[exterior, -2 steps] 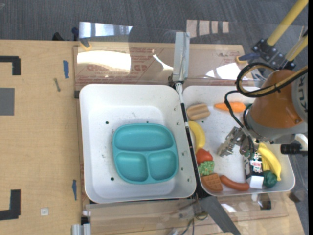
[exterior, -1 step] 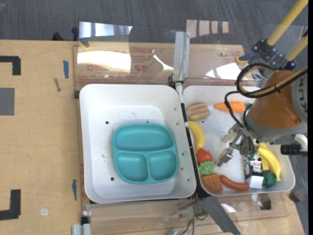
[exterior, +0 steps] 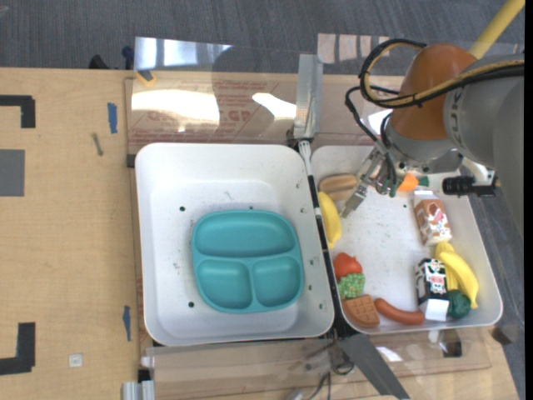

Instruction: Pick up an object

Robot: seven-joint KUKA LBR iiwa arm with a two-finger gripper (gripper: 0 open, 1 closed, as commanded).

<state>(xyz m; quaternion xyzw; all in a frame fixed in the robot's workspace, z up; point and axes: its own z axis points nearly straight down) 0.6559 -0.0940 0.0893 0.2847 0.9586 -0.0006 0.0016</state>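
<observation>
The pincer (exterior: pixel 364 188), fingers apart and gripping nothing, hangs over the far left part of the right bin (exterior: pixel 391 232), just right of a bread roll (exterior: pixel 336 182) and a banana (exterior: pixel 330 218).

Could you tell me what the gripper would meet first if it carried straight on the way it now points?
Probably the yellow banana by the right bin's left wall: the gripper slants down-left toward it. Depth is unclear, so it might touch the bin floor first.

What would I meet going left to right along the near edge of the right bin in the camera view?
Waffle → sausage → milk carton → broccoli, all in the right bin.
</observation>
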